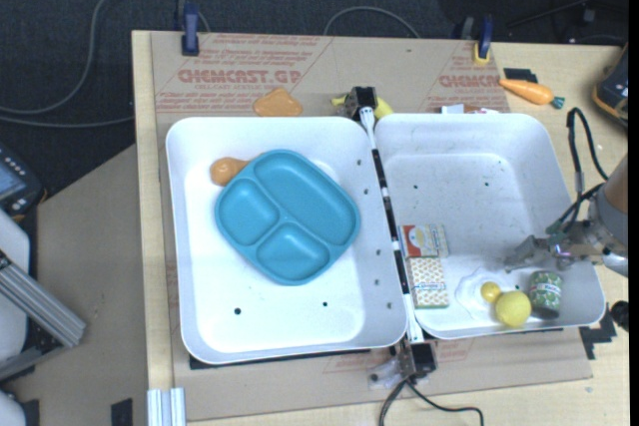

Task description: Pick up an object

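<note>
Gripper (539, 254) low in the right white bin (469, 140), near its right wall, arm entering from the right edge. One metal finger reaches left across the bin floor; whether the fingers are spread or closed, cannot tell. Nothing visibly between them.

Just below the gripper: small dark green patterned can-like object (545, 292), likely the target given how close the tool sits. Touching it on the left, a yellow lemon-shaped ball (513, 307); beside that, a small yellow ring-like piece (489, 291). This cluster sits in the bin's front right corner.

Two small printed cardboard boxes (427, 266) lie along the divider.

Left white bin (200, 314): blue compartment plate (288, 214), orange piece (227, 171) tucked at its edge.
</note>
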`<state>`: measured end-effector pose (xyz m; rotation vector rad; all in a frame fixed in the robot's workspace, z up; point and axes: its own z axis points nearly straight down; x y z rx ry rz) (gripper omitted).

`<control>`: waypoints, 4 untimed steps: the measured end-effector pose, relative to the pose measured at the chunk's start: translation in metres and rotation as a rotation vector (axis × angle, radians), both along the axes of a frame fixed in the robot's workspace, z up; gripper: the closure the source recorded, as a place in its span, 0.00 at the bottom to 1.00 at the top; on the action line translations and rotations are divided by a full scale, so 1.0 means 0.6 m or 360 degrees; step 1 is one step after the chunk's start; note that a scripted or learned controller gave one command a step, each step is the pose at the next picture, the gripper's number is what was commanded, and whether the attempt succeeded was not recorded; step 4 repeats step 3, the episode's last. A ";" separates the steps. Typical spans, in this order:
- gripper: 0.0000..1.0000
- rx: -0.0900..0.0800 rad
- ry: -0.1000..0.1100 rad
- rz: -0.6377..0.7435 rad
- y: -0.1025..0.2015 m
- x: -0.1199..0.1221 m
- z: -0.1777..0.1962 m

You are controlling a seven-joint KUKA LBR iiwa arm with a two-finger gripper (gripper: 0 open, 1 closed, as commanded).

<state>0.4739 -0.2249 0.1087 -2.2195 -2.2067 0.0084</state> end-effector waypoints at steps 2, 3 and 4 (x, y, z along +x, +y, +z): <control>0.00 0.0003 -0.0013 0.0006 0.013 0.005 -0.042; 0.00 -0.0013 -0.0045 0.0022 0.070 0.118 0.141; 0.00 -0.0013 -0.0045 0.0022 0.070 0.118 0.141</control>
